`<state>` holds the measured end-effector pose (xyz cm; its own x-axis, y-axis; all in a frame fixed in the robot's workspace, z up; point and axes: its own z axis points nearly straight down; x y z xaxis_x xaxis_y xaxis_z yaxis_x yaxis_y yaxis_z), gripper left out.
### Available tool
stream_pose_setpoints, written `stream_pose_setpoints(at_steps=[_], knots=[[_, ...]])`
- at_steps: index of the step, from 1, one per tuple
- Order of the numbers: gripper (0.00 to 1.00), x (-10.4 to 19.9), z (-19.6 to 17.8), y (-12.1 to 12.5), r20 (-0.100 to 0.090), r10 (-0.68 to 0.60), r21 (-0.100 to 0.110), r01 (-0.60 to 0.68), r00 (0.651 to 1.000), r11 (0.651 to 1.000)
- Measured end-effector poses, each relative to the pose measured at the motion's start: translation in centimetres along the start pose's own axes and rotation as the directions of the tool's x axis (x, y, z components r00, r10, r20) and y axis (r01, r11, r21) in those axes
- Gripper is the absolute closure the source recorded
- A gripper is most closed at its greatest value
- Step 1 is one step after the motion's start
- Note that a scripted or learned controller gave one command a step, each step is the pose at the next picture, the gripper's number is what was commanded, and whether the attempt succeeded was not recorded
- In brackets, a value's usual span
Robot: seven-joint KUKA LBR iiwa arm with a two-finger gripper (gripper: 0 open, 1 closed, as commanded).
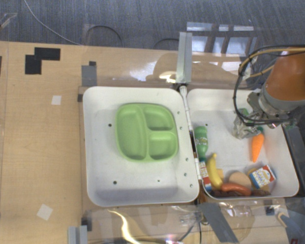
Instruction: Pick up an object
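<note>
- The wooden bench (35, 151) carries two white bins side by side; the right bin (290, 187) holds the small items, the left bin (99, 187) a green divided tray (145, 131).
- Nearest the camera, along that bin's front wall, lie a banana (214, 170), a sausage (235, 189) and a juice carton (261, 176).
- Farther back, the carrot (257, 146) lies with its long axis running front to back, top end just beside the gripper (244, 131); I cannot tell the gripper's state.
</note>
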<state>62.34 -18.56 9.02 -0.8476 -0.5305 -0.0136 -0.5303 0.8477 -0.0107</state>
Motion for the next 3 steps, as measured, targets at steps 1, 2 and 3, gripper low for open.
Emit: stream_pose_setpoints(at_steps=[1,2,3], knots=[[0.0,5.1,-0.2,1.0,-0.002,-0.109,0.0,0.109,0.994,0.994],[0.0,8.8,-0.4,5.0,0.002,-0.025,0.005,0.025,1.0,1.0],[0.0,10.8,-0.4,4.6,0.006,0.042,0.005,-0.042,0.999,0.999]])
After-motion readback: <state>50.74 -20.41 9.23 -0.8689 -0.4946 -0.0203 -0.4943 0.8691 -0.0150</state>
